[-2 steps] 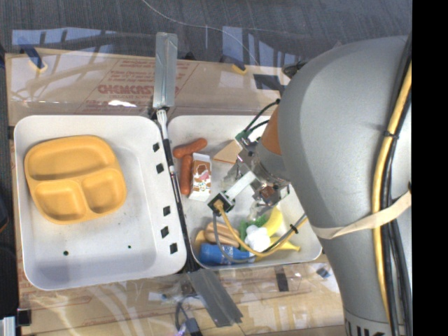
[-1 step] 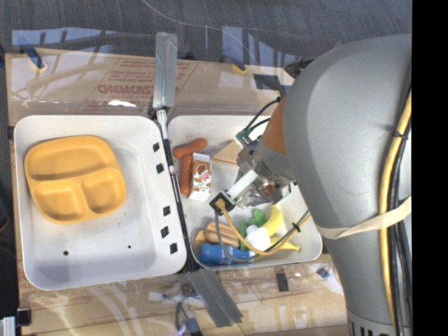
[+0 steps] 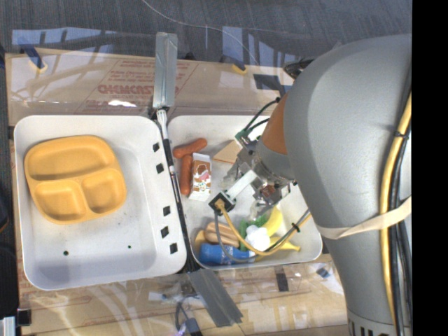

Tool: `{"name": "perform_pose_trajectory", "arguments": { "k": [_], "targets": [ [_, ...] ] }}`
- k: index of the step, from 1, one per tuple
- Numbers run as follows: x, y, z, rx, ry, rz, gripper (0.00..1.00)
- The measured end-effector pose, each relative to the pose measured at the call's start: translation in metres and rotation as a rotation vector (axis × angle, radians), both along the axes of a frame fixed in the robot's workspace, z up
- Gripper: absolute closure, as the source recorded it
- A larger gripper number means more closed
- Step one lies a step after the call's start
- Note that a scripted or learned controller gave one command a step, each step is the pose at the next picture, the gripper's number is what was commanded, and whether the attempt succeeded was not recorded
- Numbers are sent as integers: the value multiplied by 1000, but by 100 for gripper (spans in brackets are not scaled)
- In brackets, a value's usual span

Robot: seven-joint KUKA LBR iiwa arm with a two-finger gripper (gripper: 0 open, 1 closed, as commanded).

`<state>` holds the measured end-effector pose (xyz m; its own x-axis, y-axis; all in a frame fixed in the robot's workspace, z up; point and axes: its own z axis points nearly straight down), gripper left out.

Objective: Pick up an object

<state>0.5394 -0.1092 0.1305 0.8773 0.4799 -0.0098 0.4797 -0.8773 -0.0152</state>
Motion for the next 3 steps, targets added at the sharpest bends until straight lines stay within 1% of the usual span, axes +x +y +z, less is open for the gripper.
{"name": "perform_pose_trajectory", "arguments": {
  "k": [1, 2, 3],
  "targets": [
    [76, 1, -13, -6, -8, -139, 0],
    [4, -9, -41, -7, -6, -269, 0],
    [-5, -24, -40, -2, -8, -51, 0]
  ]
}}
